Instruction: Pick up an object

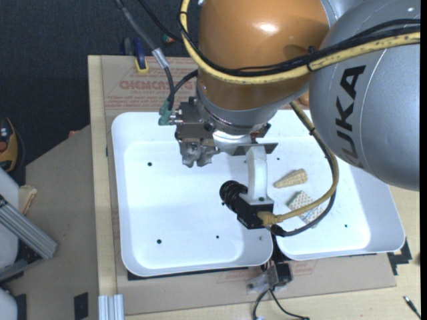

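1. Two shallow white bins sit side by side on the desk (107, 179): left bin (167, 239), right bin (353, 232).
2. Right bin holds a tan cone-shaped object (291, 179), lying on its side near the bin's left part, narrow end pointing left.
3. Just below the cone there's a small patterned piece (301, 199), partly behind a yellow cable (313, 209) that loops across the bin.
4. Left bin floor shows a few small dark dots, plain white otherwise.
5. Arm (267, 45) comes in from the right; its orange band and grey body block most of the upper bin edges.
6. Tool (195, 153) hangs over the upper middle of the left bin, well apart from the cone.
7. Tool finger state: cannot tell, the wrist hides it from this angle. Nothing visibly between them.
8. A white bracket with a black fitting (240, 202) hangs off the wrist over the seam between the bins.
9. Cardboard sheet with red print (143, 85) lies under the bins.
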Tool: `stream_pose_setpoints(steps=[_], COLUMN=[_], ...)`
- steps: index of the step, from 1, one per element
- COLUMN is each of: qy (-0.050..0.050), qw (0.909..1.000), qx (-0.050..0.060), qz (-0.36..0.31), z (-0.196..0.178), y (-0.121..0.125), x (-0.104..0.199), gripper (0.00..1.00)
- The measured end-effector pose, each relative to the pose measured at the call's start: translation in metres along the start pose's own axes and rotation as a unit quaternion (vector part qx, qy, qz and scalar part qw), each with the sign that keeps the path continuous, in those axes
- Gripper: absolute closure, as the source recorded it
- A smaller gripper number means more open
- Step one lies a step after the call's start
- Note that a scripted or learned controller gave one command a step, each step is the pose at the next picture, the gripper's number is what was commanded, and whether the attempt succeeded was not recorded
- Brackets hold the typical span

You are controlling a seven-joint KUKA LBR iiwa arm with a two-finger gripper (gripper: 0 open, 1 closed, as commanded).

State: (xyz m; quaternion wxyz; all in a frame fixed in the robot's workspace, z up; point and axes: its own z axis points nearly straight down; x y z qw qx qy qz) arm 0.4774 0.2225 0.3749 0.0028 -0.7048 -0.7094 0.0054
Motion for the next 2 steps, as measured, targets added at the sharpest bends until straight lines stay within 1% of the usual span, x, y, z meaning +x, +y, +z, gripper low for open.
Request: stream_pose_setpoints(steps=[1, 2], qy=[0.007, -0.001], qw=[0.9999, 1.0], qx=[-0.016, 0.001], qz=[0.002, 0.004], z=[-0.171, -0.038], y=[0.0, 0.017], x=[0.001, 0.001], gripper=[1.0, 1.0])
